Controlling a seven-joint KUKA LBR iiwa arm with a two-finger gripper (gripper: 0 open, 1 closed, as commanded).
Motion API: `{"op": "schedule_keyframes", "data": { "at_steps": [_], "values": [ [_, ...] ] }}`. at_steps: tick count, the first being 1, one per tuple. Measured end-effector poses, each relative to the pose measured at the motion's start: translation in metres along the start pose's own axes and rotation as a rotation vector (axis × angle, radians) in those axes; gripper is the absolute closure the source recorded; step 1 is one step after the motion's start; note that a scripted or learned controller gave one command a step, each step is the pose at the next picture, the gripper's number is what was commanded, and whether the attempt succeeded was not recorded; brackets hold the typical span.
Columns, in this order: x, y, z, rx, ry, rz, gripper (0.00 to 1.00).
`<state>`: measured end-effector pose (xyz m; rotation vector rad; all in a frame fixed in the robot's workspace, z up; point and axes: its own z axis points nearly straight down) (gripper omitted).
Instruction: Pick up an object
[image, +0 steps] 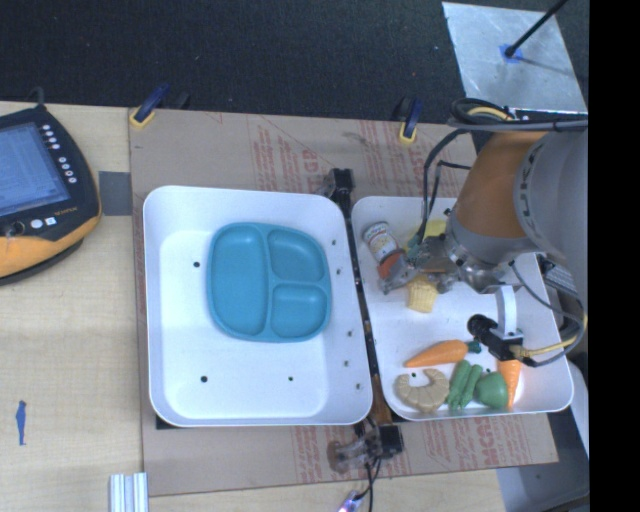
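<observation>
While the arm (510, 200) leans in from the right over the right-hand bin (375, 215), its end effector (425, 262) sits low among the clutter at the bin's upper left, and from where I stand I cannot tell whether it is spread or pressed together; the wrist hides it. Nothing is visibly pinched yet.

Right under it there's a small can (381, 242) lying tilted near the bin's left wall, and a yellow corn piece (422, 295) just beside the tool. Either looks like the candidate, I'd guess. That's the worry: two things packed close together, so a closing grasp could catch one and shove the other, or clip both and hold neither. The can is round and lying over, so it may well roll or squirt out sideways against the wall.

Further down, an orange carrot (438, 353), a tan pretzel-like piece (422, 390), green beans (463, 385) and a second carrot (509, 378) crowd the lower end, well apart from the tool, safe for now. A black cable fitting (492, 335) hangs off the wrist just above them, though, and a swing could drag it through that pile.

The left bin (165, 300) holds a blue divided plate (268, 281), well clear of all this. On the tabletop (60, 380) at far left sits the pendant (40, 190).
</observation>
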<state>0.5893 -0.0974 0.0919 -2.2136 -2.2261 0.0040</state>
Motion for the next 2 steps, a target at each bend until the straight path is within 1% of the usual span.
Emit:
{"op": "schedule_keyframes", "data": {
  "at_steps": [1,2],
  "values": [
    [-0.001,0.0,-0.01,0.003,-0.001,-0.002,1.0],
    [0.032,-0.074,-0.1,0.001,0.001,-0.001,1.0]
  ]
}}
